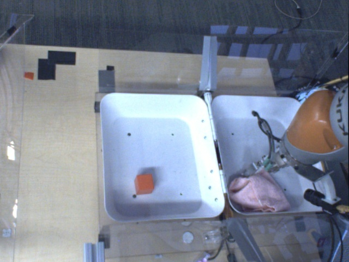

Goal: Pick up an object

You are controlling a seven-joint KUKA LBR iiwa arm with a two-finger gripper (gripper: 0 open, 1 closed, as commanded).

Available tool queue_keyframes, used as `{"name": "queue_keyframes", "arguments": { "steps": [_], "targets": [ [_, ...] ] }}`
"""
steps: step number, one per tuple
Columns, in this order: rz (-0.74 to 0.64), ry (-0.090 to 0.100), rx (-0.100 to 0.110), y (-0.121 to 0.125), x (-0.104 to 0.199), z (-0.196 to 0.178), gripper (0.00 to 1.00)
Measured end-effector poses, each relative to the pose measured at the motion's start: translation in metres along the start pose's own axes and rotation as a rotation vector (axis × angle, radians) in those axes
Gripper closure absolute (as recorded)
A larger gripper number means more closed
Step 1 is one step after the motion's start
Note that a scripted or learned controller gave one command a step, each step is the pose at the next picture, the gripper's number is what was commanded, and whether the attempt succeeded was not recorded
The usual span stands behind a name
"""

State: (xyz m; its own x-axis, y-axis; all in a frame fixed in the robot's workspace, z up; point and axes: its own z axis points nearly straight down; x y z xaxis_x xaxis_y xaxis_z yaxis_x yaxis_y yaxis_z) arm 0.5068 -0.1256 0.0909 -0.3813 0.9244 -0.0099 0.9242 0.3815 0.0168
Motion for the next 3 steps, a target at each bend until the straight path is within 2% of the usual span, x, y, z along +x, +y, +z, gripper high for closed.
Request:
{"name": "queue_keyframes", "arguments": {
  "steps": [1,2,3],
  "targets": [
    [0.182,0.002,0.005,0.064,-0.038,0.003,0.0],
    [-0.099,0.003,0.006,0.058,-0.074,0.003,0.0],
    [-0.208,0.001,0.002,-0.002,-0.043,0.001,0.0]
  ]
}}
